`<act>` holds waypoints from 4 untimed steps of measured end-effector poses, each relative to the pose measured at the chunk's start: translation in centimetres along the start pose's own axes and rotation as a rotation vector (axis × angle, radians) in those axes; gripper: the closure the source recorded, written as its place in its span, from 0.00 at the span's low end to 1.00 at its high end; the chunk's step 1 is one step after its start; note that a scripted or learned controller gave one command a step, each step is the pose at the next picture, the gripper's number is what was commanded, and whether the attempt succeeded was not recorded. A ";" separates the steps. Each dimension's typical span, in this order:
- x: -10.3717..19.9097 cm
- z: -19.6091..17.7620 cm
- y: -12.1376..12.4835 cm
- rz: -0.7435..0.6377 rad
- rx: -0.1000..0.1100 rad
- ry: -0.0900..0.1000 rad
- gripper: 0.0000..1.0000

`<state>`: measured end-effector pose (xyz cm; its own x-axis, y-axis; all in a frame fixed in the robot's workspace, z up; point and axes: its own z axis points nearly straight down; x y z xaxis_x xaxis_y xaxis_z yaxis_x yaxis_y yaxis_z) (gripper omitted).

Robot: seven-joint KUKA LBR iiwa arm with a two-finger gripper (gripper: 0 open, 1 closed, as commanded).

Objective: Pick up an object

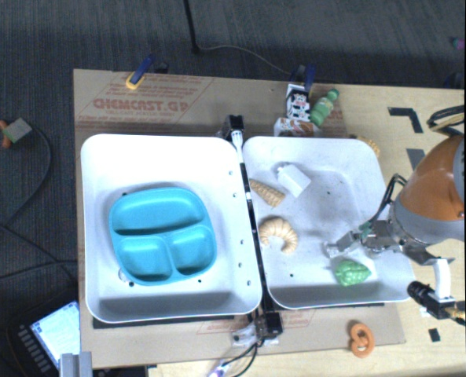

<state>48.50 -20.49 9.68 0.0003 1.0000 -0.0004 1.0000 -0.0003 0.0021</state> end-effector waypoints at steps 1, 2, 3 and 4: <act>3.7 -0.5 -0.2 0.000 0.004 0.001 0.00; 8.6 -1.2 -0.2 -0.001 0.004 0.001 0.00; 10.0 -1.0 -0.2 0.000 0.004 0.001 0.00; 10.5 -1.1 -0.2 0.000 0.004 0.001 0.00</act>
<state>48.34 -10.00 10.75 0.0001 1.0000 0.0008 1.0000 -0.0001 -0.0019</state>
